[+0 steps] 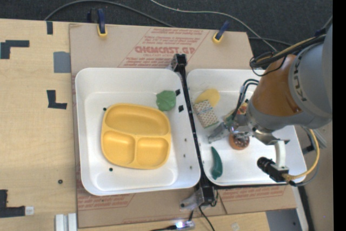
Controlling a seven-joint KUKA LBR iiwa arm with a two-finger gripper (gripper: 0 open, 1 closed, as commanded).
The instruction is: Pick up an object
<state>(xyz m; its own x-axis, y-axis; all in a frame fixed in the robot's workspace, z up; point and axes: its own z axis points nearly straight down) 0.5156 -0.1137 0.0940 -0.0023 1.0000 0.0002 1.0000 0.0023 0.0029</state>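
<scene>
My gripper (225, 131) is low over the middle of the right bin (246, 173), hanging under the arm's orange band. A small brown round object (238, 142) lies just right of and below it, touching or nearly touching the gripper body. A checked grey block (206, 112) sits just to the upper left of the gripper, with a yellow rounded object (208, 97) behind it. A dark green elongated object (215, 163) lies near the bin's front left. I see nothing clearly held.
The left bin (86, 116) holds a yellow divided plate (136, 135) and a green lump (166, 99) by the divider between the bins (189, 116). The arm's body covers the right bin's right half. A cable loops near its front right corner (281, 170).
</scene>
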